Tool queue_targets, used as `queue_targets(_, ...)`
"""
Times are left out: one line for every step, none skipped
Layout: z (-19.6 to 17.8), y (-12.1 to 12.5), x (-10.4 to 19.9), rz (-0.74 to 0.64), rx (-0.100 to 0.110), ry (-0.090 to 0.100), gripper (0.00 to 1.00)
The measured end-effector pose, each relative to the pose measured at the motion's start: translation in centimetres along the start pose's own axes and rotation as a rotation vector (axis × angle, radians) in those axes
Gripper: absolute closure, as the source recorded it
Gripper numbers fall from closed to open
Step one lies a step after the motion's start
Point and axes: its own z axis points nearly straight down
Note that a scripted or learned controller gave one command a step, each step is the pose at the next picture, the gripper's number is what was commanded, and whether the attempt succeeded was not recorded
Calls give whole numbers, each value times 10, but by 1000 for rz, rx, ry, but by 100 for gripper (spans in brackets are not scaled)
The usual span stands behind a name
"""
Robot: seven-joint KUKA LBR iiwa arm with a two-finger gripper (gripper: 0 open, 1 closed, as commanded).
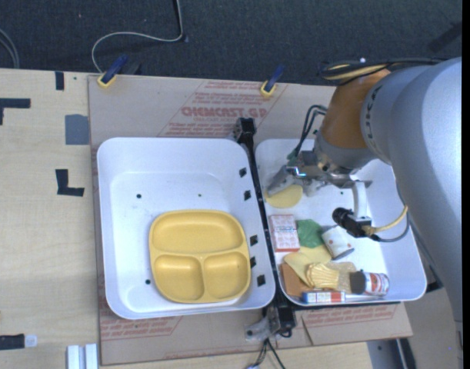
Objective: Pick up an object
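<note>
My gripper (287, 178) is low in the upper left part of the right bin (396, 177), pointing down and to the left. Just under its tip lies a pale yellow round piece (285, 198), touching or nearly touching it. Below that lie a small red and white box (283, 232), a green item (307, 231) and a white cylinder with a dark cap (339, 241). Yellow items (315, 269) and a red and white tube (350, 284) sit along the bin's front wall. The grey arm with its orange band (348, 114) covers the bin's right side.
The left bin (119, 167) holds a yellow divided tray (198, 254) in its front half. A black divider with clips (255, 198) runs between the two bins. Cables loop over the dark floor behind the bench.
</note>
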Motion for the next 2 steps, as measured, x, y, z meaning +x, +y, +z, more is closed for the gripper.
queue_targets(0,1,-1,-1,2,2,0)
queue_targets(-2,-73,-7,1,0,1,0)
